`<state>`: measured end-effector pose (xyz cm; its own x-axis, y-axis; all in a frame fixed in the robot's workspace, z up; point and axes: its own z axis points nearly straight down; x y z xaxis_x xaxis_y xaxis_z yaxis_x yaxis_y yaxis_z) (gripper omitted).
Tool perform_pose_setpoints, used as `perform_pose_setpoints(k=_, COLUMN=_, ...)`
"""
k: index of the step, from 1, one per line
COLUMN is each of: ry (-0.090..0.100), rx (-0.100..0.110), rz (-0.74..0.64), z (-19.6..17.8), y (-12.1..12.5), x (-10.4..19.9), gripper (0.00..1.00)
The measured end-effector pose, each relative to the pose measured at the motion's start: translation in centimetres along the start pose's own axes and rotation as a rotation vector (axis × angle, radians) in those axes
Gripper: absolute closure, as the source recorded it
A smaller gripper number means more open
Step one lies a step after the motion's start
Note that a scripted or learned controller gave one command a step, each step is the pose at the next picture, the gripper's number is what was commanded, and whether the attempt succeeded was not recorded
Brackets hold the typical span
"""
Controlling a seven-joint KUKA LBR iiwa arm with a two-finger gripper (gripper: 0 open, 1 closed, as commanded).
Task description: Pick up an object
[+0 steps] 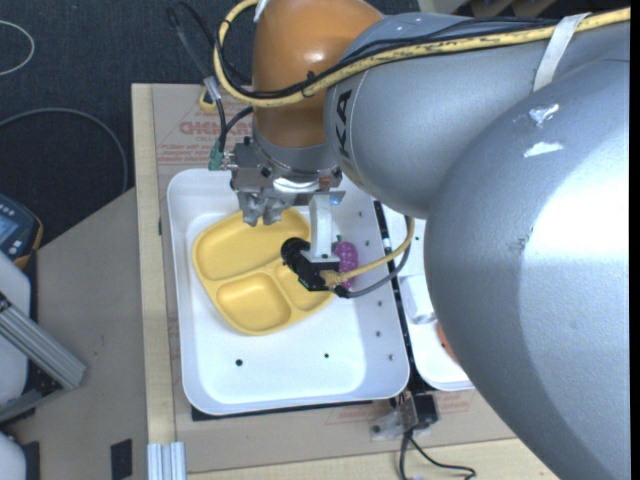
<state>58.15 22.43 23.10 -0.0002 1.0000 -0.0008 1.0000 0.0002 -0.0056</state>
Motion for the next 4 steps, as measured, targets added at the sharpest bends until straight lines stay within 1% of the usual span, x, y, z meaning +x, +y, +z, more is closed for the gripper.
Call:
perform_pose_setpoints(k=1, ry=0.000, rx=0.001, rz=-0.001, z=0.4, y=-4.5, x=0.0, gripper=1.00)
perform_pose_setpoints(k=2, ry=0.001, rx=-0.010, rz=0.001, z=-0.8, y=-0.2, x=-0.4, gripper=1.00)
perform_pose_setpoints(k=3, ry=0.001, rx=-0.011, rz=0.001, z=0.2, y=5.9, x=-1.1, gripper=1.00)
perform_pose_setpoints(k=4, ry=0.000, rx=0.002, rz=0.003, z=0.0, y=-1.8, x=-4.2, gripper=1.00)
